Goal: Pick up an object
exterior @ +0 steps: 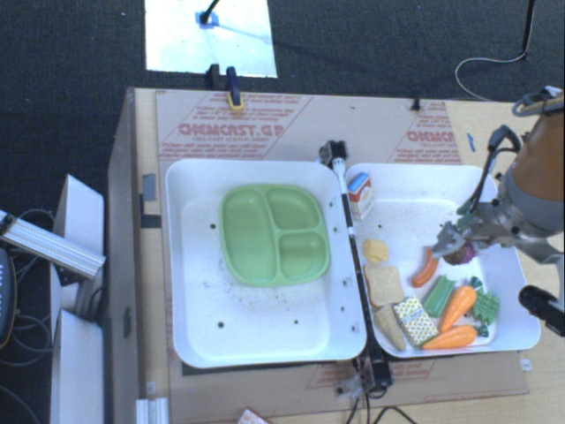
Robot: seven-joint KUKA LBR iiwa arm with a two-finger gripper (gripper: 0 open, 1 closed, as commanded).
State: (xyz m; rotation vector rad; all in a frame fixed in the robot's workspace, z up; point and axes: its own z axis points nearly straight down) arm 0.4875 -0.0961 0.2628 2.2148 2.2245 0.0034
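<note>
I'm hanging my gripper [455, 241] low over the right bin [415, 193], right above the pile of toy food, and I honestly cannot tell how it is set or whether anything is caught in it, because a dark purplish piece [463, 253] is sitting right under the tip and blurring the picture. The likeliest target is lying there in the crowd: a small red-orange piece [425, 269] is resting just beside the tip, with an orange carrot [458, 305], a green piece [439, 294] and a checkered block [416, 320] packed close below it. That crowding is what's worrying me (everything is touching something else), since closing here could be nudging a neighbour aside, pinching two things together, or skidding off a rounded shape and coming up with nothing. The bin wall is also sitting near my wrist, so a sideways drift could be scraping it. Further left, a milk carton [358, 193] is standing by the divider, and a green divided plate [274, 234] is lying in the left bin [199, 325]. Both bins are resting on a board-covered bench [265, 122], with dark carpet [62, 69] around it.
</note>
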